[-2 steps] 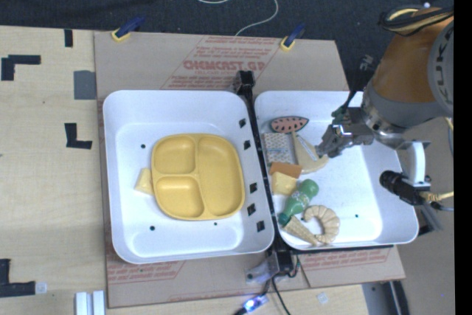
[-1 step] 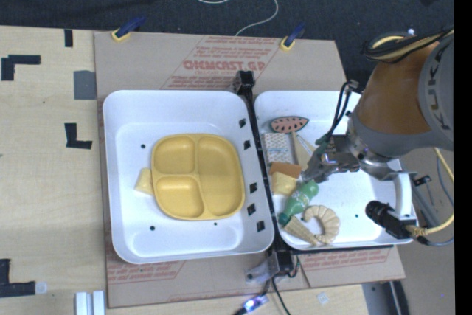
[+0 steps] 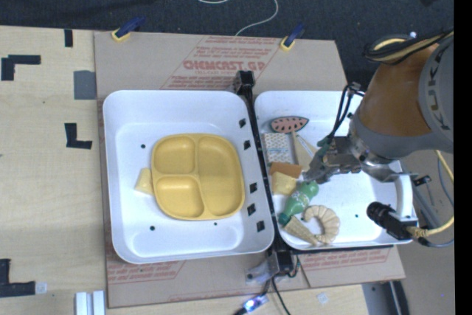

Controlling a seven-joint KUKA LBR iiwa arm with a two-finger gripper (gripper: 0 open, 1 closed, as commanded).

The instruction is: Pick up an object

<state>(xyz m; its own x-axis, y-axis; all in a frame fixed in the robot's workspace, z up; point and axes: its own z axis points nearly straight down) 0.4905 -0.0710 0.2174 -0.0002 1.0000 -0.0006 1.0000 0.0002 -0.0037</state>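
Note:
The right bin (image 3: 369, 229) holds a heap of small toys along its left side. A green bottle (image 3: 299, 201) lies tilted in the middle of the heap. Below it are a tan croissant-like piece (image 3: 324, 221) and a pale cone (image 3: 298, 230). Above it sit a yellow-orange block (image 3: 285, 177), a striped flat packet (image 3: 277, 147) and a watermelon-slice toy (image 3: 289, 124). My gripper (image 3: 318, 166) is low in the right bin, just up and right of the green bottle and close to the yellow-orange block. Nothing is visibly lifted.
The left bin (image 3: 125, 232) holds a yellow divided plate (image 3: 198, 177) with a pale yellow wedge (image 3: 143, 181) poking out from under its left edge. The black divider (image 3: 254, 158) between the bins runs just left of the toys. The arm's orange band (image 3: 394, 96) hangs over the right bin's far right.

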